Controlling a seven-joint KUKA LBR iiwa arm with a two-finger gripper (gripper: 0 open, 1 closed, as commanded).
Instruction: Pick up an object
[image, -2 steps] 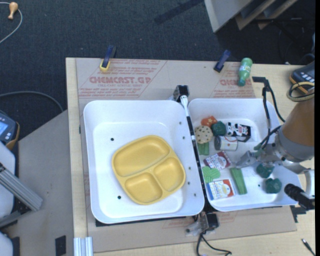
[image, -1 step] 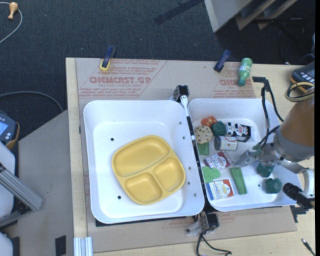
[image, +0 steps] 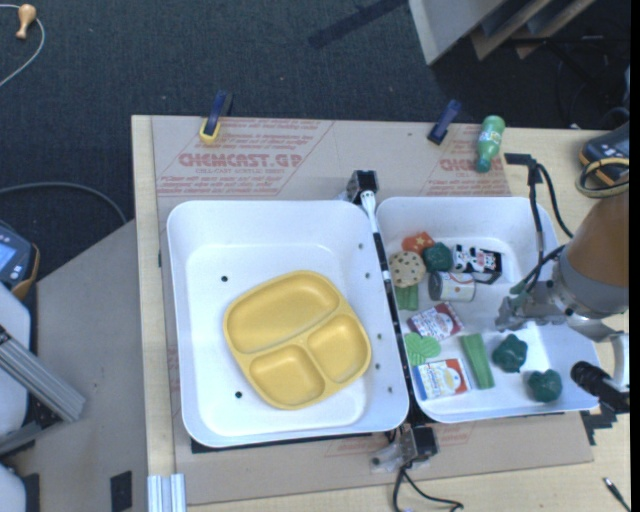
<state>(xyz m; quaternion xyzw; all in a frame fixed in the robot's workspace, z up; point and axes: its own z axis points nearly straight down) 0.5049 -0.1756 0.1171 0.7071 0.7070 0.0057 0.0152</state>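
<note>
The right bin (image: 395, 215) holds several small objects. Among them are a tan perforated disc (image: 406, 268), an orange piece (image: 417, 242), a dark green lump (image: 437, 257), a black-and-white toy (image: 478, 260) and a small can (image: 455, 288) lying on its side. Nearer the front lie a red-and-white packet (image: 435, 322), a light green piece (image: 422, 347), a printed card (image: 441, 378), a green stick (image: 477, 361) and two dark green lumps (image: 511, 351) (image: 545, 384). My gripper (image: 518, 308) hangs low over the bin's right side, just above the nearer dark green lump.
The left bin (image: 190, 240) carries a yellow divided plate (image: 296, 338). A green bottle (image: 489, 143) lies on the board behind the right bin. Blue clamps (image: 215, 117) (image: 445, 122) grip the board's far edge. Cables (image: 540, 215) run along the right bin's right wall.
</note>
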